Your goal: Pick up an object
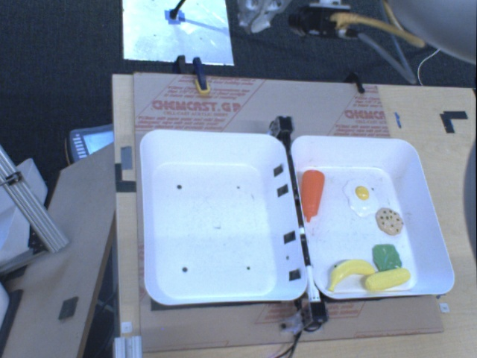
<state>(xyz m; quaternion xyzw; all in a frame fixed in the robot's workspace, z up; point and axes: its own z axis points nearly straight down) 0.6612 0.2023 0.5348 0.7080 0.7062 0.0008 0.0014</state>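
Observation:
The right bin [417, 170] holds several toy foods. An orange carrot [311, 192] lies near its left wall. To the right of the carrot are a fried egg [361, 195] and a round cookie [389, 220]. At the front are a green piece [386, 256], a yellow banana [349, 271] and a yellow oblong piece [387, 278] touching each other. My gripper [258, 6] hangs high at the top of the camera view, beyond the back of the bench and far from the bins, with nothing visible in it.
The left bin [149, 200] sits beside the right one, joined along a black-clipped divider [294, 215]. A cardboard sheet [253, 103] lies under both. A shiny plate [175, 21] lies on the floor behind. The grey arm [440, 10] and cables [373, 24] cross the top right.

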